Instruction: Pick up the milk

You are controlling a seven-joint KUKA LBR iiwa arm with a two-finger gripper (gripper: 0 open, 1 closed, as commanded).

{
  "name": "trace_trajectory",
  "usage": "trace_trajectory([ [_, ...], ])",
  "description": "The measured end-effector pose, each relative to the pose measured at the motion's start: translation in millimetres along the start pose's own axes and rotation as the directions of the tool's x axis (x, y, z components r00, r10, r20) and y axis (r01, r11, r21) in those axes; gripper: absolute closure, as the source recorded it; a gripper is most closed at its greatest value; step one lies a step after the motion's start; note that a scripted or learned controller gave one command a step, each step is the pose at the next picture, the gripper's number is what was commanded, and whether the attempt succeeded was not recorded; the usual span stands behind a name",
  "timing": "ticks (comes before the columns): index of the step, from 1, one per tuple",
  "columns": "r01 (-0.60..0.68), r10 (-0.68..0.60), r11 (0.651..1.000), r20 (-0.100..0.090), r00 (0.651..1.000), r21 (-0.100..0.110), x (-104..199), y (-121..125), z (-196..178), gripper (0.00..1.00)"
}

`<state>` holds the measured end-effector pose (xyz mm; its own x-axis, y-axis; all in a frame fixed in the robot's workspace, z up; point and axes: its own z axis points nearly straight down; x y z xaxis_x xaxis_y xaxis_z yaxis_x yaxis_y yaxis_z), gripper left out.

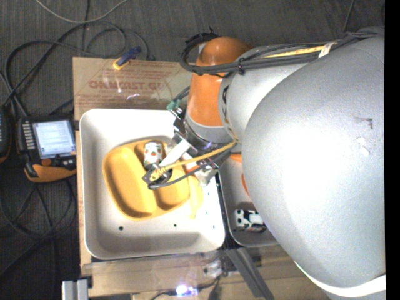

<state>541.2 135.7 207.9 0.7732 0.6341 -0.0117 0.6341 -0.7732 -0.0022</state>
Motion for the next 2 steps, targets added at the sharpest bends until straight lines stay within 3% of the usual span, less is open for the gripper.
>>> trace_trajectory([
  [1, 0.208, -0.208, 0.978, 0.001, 0.978, 0.001, 58, -79, 56, 0.0],
  [2, 0.451, -0.451, 0.893, -0.001, 0.893, 0.001, -19, -68, 19, 0.0],
])
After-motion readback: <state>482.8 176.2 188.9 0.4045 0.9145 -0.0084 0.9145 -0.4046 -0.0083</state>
